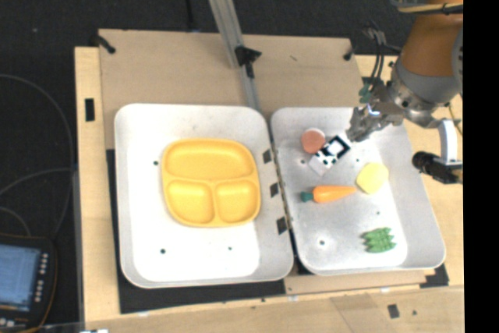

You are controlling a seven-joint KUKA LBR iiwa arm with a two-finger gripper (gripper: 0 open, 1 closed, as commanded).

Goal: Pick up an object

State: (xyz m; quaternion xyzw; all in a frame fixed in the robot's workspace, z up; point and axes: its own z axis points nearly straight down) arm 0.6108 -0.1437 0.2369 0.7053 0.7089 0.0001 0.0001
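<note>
I hover my gripper [360,125] over the right bin [413,246], near the pink disc [313,140]. Whether my jaws are spread, I cannot tell.

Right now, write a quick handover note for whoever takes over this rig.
Hand: over the upper part of the right bin, nothing visibly held; finger state unclear.
Right bin holds: round pink piece, black-and-white block just below the hand, carrot, yellow piece, green piece.
Left bin holds the yellow divided tray.
Done: nothing is picked up yet.
Left: grasp one object and lift it; the block is nearest.
</note>
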